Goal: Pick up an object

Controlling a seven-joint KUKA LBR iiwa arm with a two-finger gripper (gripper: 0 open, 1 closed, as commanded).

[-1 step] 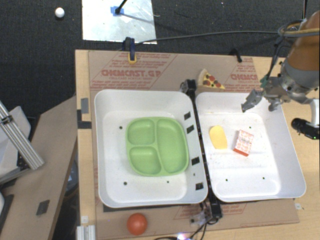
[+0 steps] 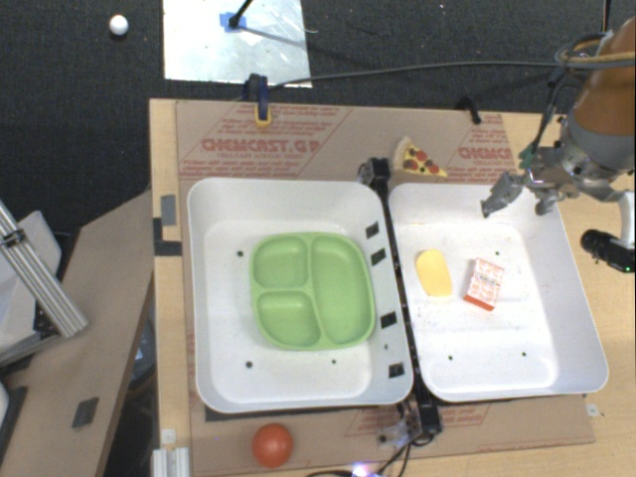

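In the right bin (image 2: 556, 366) lie a yellow block (image 2: 433, 272) and, just right of it, a small red and white packet (image 2: 485, 283). My gripper (image 2: 522, 199) hangs over the bin's far edge, up and to the right of both objects. Its two fingers (image 2: 498, 196) are spread apart with nothing between them. The left bin (image 2: 214, 266) holds a green divided plate (image 2: 311, 289).
A toy pizza slice (image 2: 419, 159) lies on the board behind the bins. An orange-red ball (image 2: 272, 444) sits on the bench in front of the left bin. A blue clamp (image 2: 258, 97) stands at the board's far edge. Cables run across the back.
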